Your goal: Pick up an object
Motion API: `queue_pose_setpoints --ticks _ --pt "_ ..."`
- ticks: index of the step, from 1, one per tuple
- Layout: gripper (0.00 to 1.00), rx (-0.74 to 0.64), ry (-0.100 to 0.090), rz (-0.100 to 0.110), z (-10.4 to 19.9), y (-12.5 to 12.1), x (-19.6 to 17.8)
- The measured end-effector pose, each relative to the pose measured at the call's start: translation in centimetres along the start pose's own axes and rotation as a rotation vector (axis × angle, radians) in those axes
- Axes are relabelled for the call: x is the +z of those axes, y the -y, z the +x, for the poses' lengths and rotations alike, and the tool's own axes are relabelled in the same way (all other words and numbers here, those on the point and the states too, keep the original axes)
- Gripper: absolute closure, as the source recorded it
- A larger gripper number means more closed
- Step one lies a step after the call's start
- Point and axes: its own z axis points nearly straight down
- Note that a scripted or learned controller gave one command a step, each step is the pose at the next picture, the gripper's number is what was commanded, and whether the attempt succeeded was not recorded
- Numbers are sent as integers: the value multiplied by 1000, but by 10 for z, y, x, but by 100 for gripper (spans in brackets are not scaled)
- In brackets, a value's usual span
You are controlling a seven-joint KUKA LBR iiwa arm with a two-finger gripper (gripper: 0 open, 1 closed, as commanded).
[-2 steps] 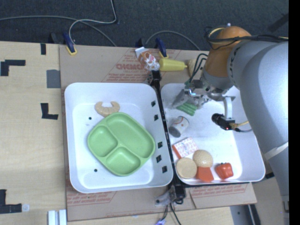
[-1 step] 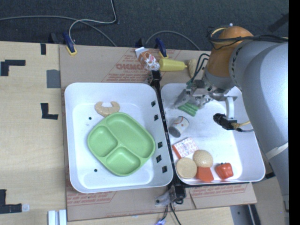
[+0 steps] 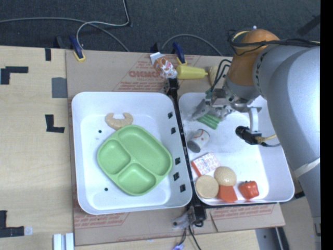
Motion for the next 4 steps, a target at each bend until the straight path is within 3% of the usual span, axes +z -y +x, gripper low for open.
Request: queue_pose_setpoints --ticks 3,4 --pt "0 0 -1 0 -5 0 0" --pt "100 -1 0 0 -5 0 -10"
